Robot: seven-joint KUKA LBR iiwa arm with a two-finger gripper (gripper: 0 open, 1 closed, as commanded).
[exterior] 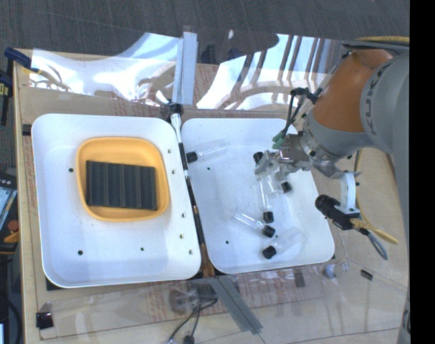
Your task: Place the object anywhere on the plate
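Note:
A yellow plate (95,151) with a dark ridged centre lies in the left white bin (52,249). Several clear vials with black caps are scattered in the right white bin (224,253): one near the far-left corner (208,150), one in the middle (264,194), one lying flat (250,221) and one near the front (283,244). My gripper (270,166) hangs low over the right bin's far-right part, just above the middle vial. Glare and clear plastic hide what lies between its tips.
A divider rail (188,185) runs between the two bins. Crumpled shiny foil (131,70) covers the bench behind them. The arm's orange band (353,92) looms over the right bin's far-right corner. Pliers (375,236) lie on the bench to the right.

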